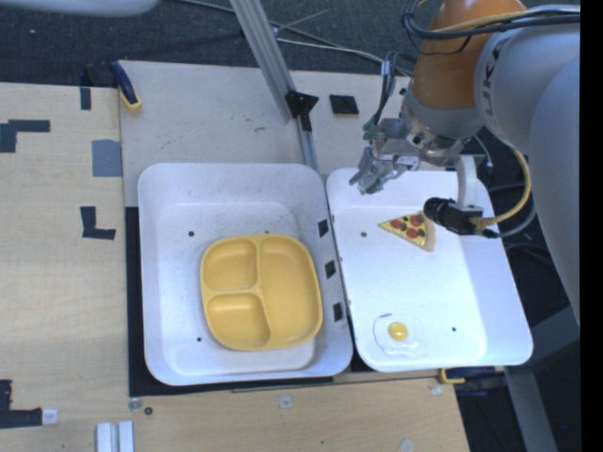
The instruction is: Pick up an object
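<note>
Seeing a toy pizza slice (411, 229) lying flat in the right bin (424, 285), in its far half and toward its right side, tip pointing left. Finding nothing touching it or clamped around it. Noting a toy fried egg (397, 333) lying in the same bin, close to the near rim and well apart from the slice.

Spotting the gripper (370, 179) hanging over the far left corner of that bin, up and to the left of the slice, near it but not touching (tilted, pointing down and to the left). Not being able to tell whether the claw is apart or together, and seeing nothing held in it.

Following the grey arm (532, 83) reaching in from the right, with its orange band (466, 36) sitting just above the wrist.

Turning to the left bin (179, 205): seeing a yellow divided plate (260, 290) lying right way up, three compartments showing, slightly toward the near right of the bin floor.

Noting both bins sitting side by side on the pale bench (57, 252), with a slanted metal pole (268, 55) crossing above the far edge of the left bin.
</note>
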{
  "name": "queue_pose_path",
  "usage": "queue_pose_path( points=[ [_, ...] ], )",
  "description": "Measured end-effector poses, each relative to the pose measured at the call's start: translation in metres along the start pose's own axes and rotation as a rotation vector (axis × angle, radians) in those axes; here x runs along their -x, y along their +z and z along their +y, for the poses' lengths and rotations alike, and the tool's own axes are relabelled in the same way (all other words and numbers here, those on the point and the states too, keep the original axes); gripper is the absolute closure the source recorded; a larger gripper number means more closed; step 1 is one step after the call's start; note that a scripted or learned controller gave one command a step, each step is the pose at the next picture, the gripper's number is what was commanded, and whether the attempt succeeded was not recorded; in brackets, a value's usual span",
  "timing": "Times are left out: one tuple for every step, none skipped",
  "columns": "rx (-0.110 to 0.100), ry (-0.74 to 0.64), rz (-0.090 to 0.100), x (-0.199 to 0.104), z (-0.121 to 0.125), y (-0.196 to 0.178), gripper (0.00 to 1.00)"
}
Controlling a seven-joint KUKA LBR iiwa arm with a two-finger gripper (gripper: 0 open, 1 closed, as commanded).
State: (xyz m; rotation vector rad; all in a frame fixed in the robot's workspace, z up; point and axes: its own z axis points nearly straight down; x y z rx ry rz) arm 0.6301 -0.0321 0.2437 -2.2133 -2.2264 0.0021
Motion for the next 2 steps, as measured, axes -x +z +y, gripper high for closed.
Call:
queue_pose_path(
  points=[
    [0.000, -0.001, 0.000, -0.064, 0.002, 0.005, 1.00],
    [0.000, 0.001, -0.001, -0.117, 0.010, 0.023, 1.00]
  ],
)
